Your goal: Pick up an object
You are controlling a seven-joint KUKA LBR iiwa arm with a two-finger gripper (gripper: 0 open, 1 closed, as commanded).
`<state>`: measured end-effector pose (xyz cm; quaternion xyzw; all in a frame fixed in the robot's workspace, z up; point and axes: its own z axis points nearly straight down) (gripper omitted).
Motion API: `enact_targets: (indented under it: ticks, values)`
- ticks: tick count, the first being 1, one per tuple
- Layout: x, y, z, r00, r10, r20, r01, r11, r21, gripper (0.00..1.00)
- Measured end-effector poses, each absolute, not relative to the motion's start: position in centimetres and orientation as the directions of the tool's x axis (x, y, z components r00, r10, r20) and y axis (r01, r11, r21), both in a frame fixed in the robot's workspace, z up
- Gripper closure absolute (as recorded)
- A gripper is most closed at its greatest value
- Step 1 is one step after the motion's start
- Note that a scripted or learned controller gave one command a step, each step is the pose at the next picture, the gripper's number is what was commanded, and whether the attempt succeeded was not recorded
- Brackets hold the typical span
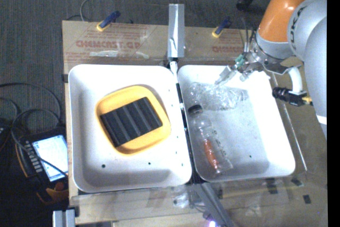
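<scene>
Bins, two, white, side by side on my tabletop [122, 42]. Left bin [85, 157]: I log one yellow tray [159, 133] with a black ribbed insert [131, 120], lying flat near the middle. Right bin [265, 135]: I log a clear plastic bottle [208, 147] with a dark cap, lying on its side by the left wall, and crumpled clear plastic [215, 96] at the far end. Gripper [227, 75]: over the right bin's far edge, tip just at the crumpled plastic; whether it is clenched or released I cannot tell from my feed.
</scene>
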<state>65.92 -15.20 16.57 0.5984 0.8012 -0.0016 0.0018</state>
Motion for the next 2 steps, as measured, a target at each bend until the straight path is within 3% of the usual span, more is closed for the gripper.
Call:
enact_targets:
  ticks: [1, 2]
  values:
    - [64.18, -17.9, 9.48, -0.369, 0.929, -0.003, 0.929, 0.369, 0.002, 0.0]
    - [64.18, -17.9, 9.49, -0.369, 0.929, -0.003, 0.929, 0.369, 0.002, 0.0]
